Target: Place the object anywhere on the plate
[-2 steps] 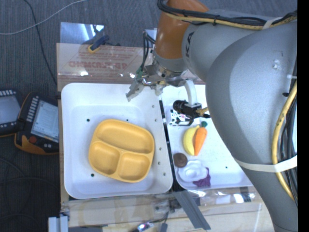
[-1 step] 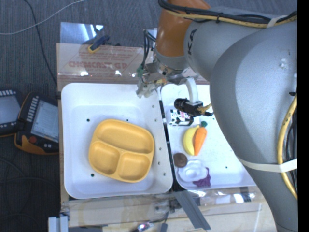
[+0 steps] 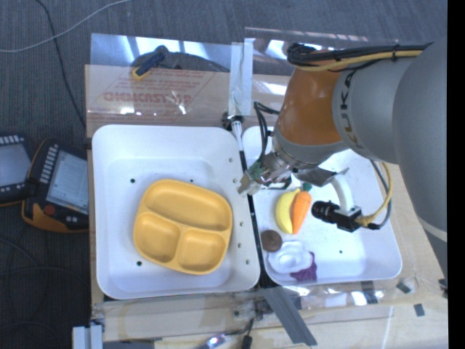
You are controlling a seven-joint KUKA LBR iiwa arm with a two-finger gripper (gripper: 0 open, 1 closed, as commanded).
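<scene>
A yellow plate (image 3: pixel 183 226) with three compartments lies in the left bin (image 3: pixel 116 158). The right bin (image 3: pixel 363 253) holds a yellow banana (image 3: pixel 284 211) and an orange carrot (image 3: pixel 301 207) side by side. A brown round piece (image 3: pixel 271 240), a white piece (image 3: pixel 289 254) and a purple piece (image 3: pixel 306 270) lie in front of them. My gripper (image 3: pixel 263 174) hangs over the left edge of the right bin, next to the divider and just behind the banana. The wrist above it hides how it stands.
The grey arm with its orange band (image 3: pixel 312 111) covers the back of the right bin. A black cable fitting (image 3: pixel 336 214) sticks out right of the carrot. A teach pendant (image 3: pixel 54 184) lies on the floor to the left.
</scene>
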